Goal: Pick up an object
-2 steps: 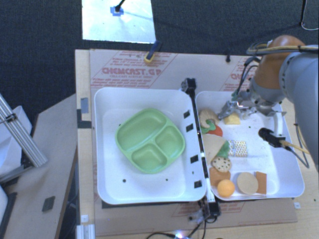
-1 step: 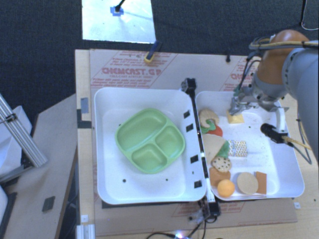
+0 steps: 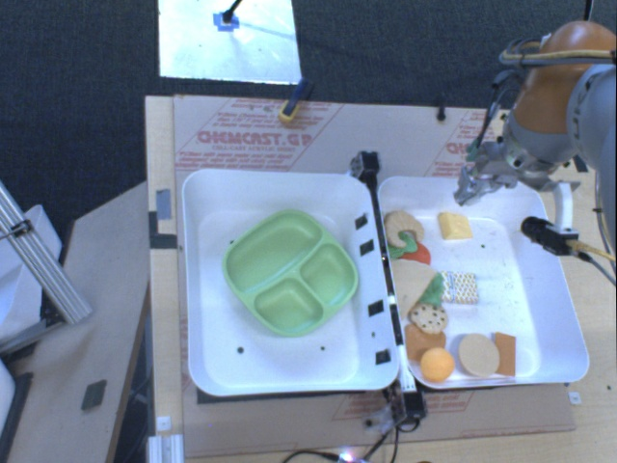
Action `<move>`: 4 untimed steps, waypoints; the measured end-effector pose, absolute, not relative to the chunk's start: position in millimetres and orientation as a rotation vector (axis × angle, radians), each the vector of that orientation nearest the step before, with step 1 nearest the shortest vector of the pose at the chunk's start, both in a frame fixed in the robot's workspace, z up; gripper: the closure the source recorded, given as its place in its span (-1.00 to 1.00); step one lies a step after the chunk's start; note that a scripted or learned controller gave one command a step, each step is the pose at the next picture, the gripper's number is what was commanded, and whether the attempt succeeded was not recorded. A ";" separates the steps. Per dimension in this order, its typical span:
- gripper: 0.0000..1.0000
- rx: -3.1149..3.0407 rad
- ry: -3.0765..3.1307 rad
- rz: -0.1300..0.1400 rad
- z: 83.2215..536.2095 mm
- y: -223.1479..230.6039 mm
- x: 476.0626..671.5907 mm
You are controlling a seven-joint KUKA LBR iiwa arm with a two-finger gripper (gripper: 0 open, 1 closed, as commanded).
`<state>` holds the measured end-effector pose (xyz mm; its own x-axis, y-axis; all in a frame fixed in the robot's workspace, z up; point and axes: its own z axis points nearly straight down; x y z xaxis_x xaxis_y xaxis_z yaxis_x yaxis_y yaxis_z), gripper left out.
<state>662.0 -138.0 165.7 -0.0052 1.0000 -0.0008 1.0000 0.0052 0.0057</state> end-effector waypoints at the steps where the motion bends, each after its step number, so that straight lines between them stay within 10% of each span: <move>1: 1.00 2.212 2.225 0.005 218.9 -137.9 663.1; 4: 1.00 2.215 2.230 -0.001 217.5 -23.0 562.4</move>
